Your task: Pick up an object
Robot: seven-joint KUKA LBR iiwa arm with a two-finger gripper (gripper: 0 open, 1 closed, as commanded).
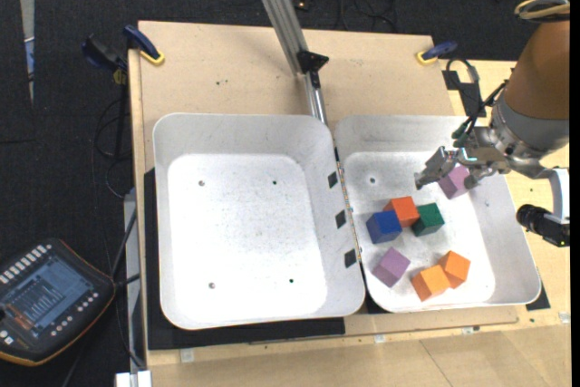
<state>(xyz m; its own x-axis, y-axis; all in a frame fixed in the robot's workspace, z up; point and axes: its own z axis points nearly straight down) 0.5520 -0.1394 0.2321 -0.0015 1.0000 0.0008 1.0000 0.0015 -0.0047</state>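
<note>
the arm [544, 77] reaches in from the right over the right bin [507, 285], with the pincer [450, 169] low over that bin's upper part. a pale purple block [451, 184] sits right at the pincer; it looks pinched between the fingers, one dark finger to its left and the rest of the tool above and to its right, but whether the block is lifted or resting on the bin floor cannot be told from this slant. the other blocks lie below it, apart from the pincer: a blue block [383, 226] touching an orange block [404, 210], a green block [428, 219] just beside that orange one, a second purple block [391, 266] nearer the front, and two more orange blocks [441, 274] close together at the front right. the left bin [181, 140] holds none of these. judgement: the grip appears to fall near the block's upper edge, off centre, so the block may twist or slip out on the lift. a dropped block could land on the cluster below and scatter it. the bin's right wall is near, and a sideways swing risks a knock against it.
</note>
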